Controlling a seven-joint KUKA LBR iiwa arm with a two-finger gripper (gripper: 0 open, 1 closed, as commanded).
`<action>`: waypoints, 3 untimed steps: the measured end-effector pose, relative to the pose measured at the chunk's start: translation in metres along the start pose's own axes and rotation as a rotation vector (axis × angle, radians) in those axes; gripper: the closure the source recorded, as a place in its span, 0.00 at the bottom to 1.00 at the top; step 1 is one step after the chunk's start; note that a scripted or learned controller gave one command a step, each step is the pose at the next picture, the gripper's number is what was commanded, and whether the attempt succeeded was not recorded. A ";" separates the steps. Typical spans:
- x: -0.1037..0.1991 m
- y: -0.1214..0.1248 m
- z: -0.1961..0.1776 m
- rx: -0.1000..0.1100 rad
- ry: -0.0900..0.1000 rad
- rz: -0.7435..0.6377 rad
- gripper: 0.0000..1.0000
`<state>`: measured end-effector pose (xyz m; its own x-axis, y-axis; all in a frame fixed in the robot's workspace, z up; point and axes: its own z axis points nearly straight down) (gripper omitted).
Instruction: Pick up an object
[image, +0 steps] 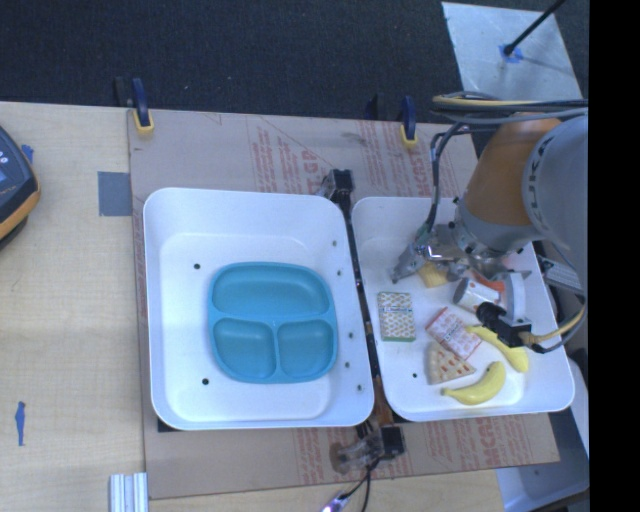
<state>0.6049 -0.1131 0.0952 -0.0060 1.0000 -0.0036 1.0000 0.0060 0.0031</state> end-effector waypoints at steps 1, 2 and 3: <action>-0.002 0.001 -0.011 -0.001 -0.003 0.000 1.00; -0.002 0.000 -0.011 0.000 -0.003 -0.001 0.00; -0.003 0.001 -0.022 0.001 -0.004 -0.002 1.00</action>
<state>0.6055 -0.1163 0.1168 -0.0079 0.9999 -0.0076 1.0000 0.0079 0.0019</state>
